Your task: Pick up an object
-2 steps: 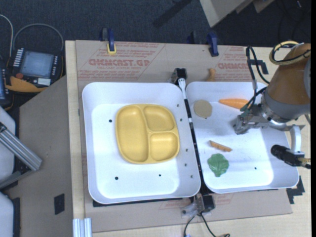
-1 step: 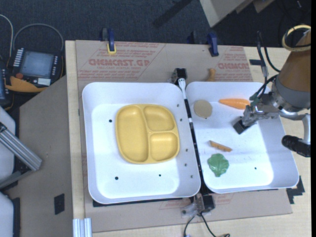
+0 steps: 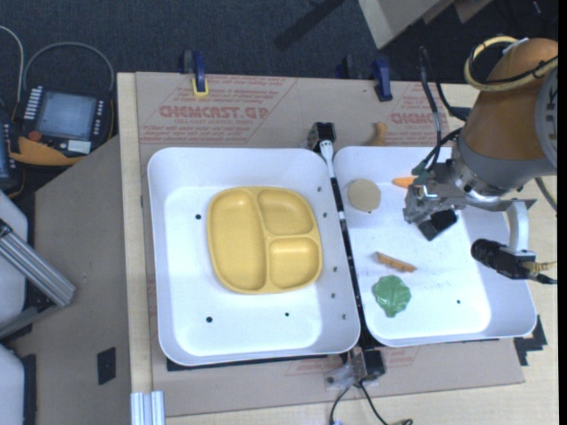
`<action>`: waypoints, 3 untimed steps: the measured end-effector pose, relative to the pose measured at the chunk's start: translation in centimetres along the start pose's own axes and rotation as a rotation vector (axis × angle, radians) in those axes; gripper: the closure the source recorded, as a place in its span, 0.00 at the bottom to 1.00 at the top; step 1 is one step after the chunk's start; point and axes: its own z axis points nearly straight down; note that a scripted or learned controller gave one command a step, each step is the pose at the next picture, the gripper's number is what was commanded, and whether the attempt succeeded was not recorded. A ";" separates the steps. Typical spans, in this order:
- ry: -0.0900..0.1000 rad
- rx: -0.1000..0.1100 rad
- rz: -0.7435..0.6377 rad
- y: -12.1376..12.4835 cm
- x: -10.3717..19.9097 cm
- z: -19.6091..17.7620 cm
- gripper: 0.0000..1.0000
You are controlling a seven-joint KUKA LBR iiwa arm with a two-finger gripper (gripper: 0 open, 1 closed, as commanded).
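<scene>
From the overhead camera, we are seeing the gripper hovering over the far part of the right bin; we cannot tell how its grasp stands. We are seeing a tan stick lying near the bin's middle, its long axis running left-far to right-near. A green lump is sitting just nearer. A tan disc and an orange bit are lying far-left. A yellow plate is resting in the left bin.
</scene>
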 end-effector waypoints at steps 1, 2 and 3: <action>0.001 -0.001 -0.001 0.4 5.1 -1.3 1.00; 0.001 0.001 -0.001 0.9 10.9 -2.2 1.00; 0.002 0.001 -0.001 0.4 16.2 -2.9 1.00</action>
